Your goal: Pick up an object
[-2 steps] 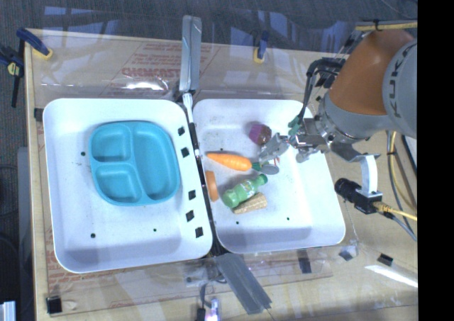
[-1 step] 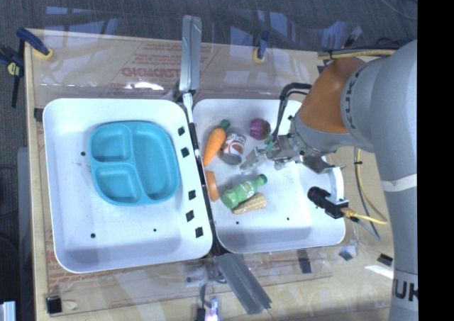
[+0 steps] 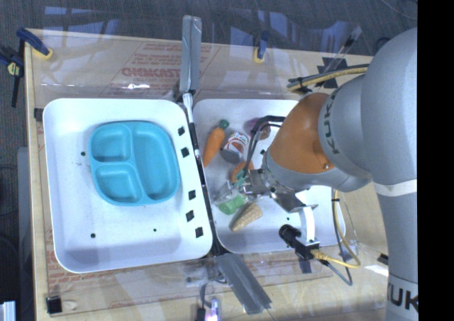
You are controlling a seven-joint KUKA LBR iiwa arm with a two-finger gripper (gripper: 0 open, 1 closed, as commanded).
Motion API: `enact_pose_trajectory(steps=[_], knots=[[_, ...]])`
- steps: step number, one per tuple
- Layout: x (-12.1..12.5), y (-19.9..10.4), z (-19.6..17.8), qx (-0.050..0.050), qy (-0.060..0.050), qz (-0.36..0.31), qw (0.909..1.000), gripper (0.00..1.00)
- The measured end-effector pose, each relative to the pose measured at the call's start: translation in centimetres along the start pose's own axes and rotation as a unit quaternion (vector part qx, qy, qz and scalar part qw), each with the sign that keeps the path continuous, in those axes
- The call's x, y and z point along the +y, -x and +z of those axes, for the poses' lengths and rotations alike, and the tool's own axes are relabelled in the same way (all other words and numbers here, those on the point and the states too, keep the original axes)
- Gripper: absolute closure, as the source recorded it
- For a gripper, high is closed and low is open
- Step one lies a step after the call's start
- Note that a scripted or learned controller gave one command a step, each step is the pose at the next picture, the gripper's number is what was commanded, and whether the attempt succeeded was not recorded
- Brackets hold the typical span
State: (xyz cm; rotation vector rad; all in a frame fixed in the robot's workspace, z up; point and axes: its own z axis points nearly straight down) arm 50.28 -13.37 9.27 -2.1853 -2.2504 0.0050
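In the right bin (image 3: 248, 240), several small toy foods lie together. An orange carrot (image 3: 213, 142) lies near the bin's left wall, with a small can (image 3: 235, 146) beside it. Lower down sit a green piece (image 3: 230, 203) and a tan cone-shaped piece (image 3: 245, 217). My gripper (image 3: 246, 183) reaches down among these items from the right, under the orange band of the wrist (image 3: 301, 146). The arm covers much of the bin's right half.
The left bin (image 3: 67, 241) holds a light blue divided plate (image 3: 135, 162). A metal divider bar (image 3: 190, 54) rises at the back between the bins. Yellow and black cables (image 3: 323, 80) run behind the arm. Clamps sit along the bench edges.
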Motion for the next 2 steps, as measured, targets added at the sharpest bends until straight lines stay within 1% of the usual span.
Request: enact_pose_trajectory(steps=[1, 2], knots=[[0.0, 0.1, -0.8, -0.001, -0.001, -0.001, 1.0, 1.0], [-0.3, -6.1, -12.9, 0.0, 0.002, 0.029, 0.9996, 1.0]])
